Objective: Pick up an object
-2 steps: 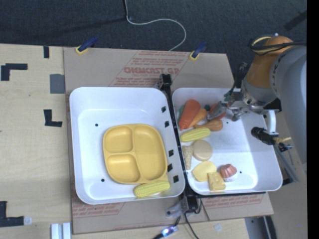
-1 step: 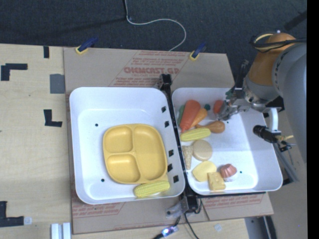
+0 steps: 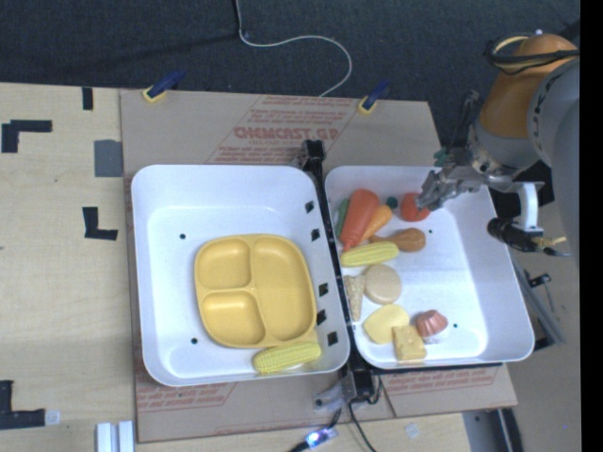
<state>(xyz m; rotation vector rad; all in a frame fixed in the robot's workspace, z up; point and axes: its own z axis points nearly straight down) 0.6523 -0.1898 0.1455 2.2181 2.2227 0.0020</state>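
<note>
The right bin (image 3: pixel 480 281) holds toy food: an orange carrot (image 3: pixel 358 215), a small red piece (image 3: pixel 413 208), a brown drumstick-like piece (image 3: pixel 407 240), a corn cob (image 3: pixel 369 253), a round beige piece (image 3: pixel 382 284), a yellow slice (image 3: pixel 386 324), a cheese wedge (image 3: pixel 409 345) and a red-and-grey piece (image 3: pixel 431 323). My gripper (image 3: pixel 439 190) hangs at the bin's upper right, just right of the small red piece and above it. Nothing shows between its fingers.
The left bin (image 3: pixel 160 252) carries a yellow divided plate (image 3: pixel 254 288) and a second corn cob (image 3: pixel 286 355) at its front edge. A cable (image 3: pixel 301 40) trails over the dark cloth behind the bench. Black clips (image 3: pixel 313 153) sit where the bins meet.
</note>
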